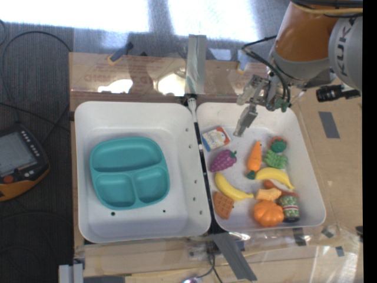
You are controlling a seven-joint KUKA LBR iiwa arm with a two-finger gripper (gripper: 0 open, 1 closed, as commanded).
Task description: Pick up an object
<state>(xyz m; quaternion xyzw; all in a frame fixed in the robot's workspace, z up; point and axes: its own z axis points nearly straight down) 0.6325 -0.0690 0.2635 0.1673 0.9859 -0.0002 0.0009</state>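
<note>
Gripper over back part of right bin, reaching in from right. Can't tell if open or closed; nothing visibly gripped. Tip just right of small milk carton, apart from it.

Candidates for pick all lying in right bin:
- purple grapes just below carton
- carrot upright-ish, centre of bin, below gripper
- green leafy vegetable beside carrot, red strawberry-like piece just above it
- banana right of centre, touching carrot's lower end
- second banana left of centre, below grapes
- waffle at front-left corner, touching second banana
- orange pumpkin at front, small orange piece just above
- can with green lid touching pumpkin on right

Left bin: teal divided plate, three compartments, roughly centred.

Orange band above wrist at top right. Handheld controller at far left, off bench, cable looping above.
</note>
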